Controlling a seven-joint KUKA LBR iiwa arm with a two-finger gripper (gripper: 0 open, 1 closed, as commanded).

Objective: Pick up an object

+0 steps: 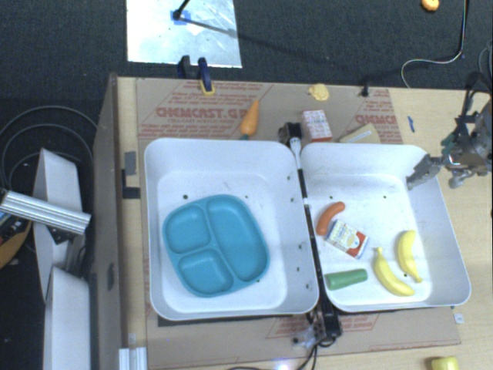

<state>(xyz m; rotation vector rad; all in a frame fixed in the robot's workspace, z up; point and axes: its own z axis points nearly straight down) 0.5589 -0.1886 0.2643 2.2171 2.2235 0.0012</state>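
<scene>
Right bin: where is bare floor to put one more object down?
In the right bin, the far half, between the hot dog and the gripper, is bare. The near half is crowded: small carton, two bananas, green cucumber.

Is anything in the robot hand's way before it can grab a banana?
Nothing visible blocks it. The gripper sits at the right bin's far right edge, and bare white floor lies between it and the two bananas near the front.
</scene>
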